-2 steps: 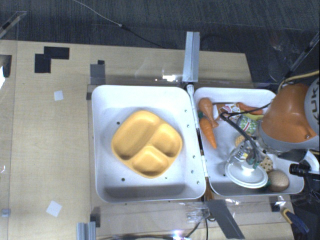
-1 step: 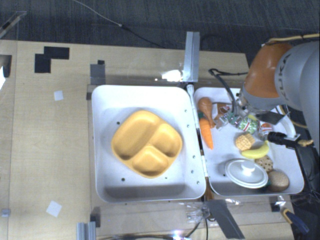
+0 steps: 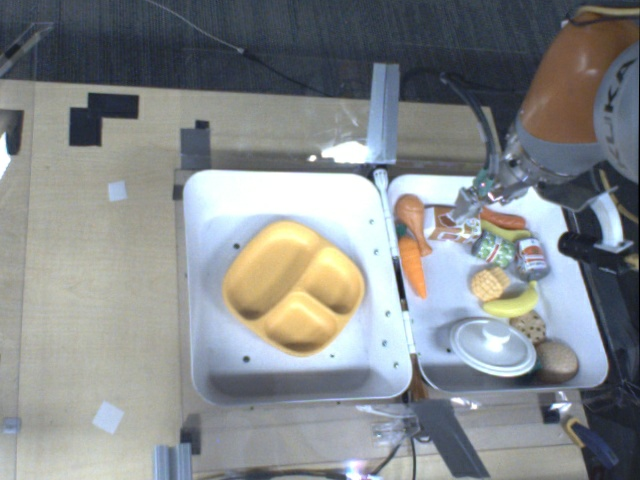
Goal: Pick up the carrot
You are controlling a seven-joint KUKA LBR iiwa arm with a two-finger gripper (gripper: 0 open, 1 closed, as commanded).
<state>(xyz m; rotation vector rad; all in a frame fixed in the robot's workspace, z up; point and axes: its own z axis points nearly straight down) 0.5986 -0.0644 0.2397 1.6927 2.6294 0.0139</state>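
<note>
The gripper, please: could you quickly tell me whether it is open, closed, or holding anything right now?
Gripper: cannot be told. It sits low over the toy food at the back of the right bin, apart from the carrot, which lies by the bin's left wall.

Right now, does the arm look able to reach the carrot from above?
Probably yes. The carrot lies uncovered along the left wall of the right bin, nothing on top. The gripper hovers nearby, over the packet. The dividing wall beside it may crowd one finger.

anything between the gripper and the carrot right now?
Yes. In the camera view a small red-and-white packet lies between the gripper and the carrot, with the drumstick-like orange piece beside it.
</note>
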